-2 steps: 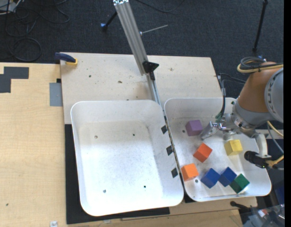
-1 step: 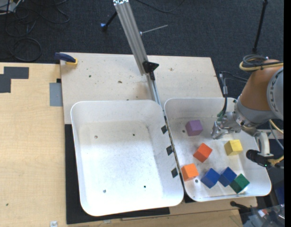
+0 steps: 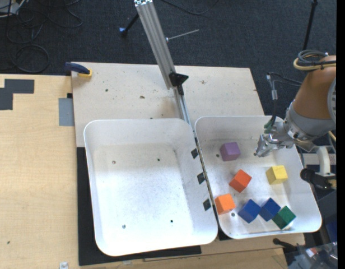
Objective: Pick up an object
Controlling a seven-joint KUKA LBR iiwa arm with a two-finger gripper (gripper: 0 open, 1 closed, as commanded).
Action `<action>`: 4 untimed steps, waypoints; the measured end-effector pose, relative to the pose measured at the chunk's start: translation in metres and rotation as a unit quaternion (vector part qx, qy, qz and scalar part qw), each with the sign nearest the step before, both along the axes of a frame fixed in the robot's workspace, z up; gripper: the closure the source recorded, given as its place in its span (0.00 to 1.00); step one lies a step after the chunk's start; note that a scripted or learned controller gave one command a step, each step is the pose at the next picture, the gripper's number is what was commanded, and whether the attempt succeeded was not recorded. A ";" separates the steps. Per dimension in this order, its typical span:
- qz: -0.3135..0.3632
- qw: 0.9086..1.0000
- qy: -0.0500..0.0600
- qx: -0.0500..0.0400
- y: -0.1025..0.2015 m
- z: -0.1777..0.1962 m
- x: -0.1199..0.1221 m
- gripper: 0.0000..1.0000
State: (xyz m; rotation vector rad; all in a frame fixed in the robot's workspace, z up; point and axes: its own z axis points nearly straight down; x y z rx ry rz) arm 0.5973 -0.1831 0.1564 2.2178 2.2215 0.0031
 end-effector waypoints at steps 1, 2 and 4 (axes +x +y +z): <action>0.000 1.000 -0.001 0.000 0.003 0.063 0.004 1.00; 0.000 1.000 -0.001 0.000 0.009 0.123 0.006 1.00; 0.001 1.000 0.004 0.002 0.062 0.117 -0.003 1.00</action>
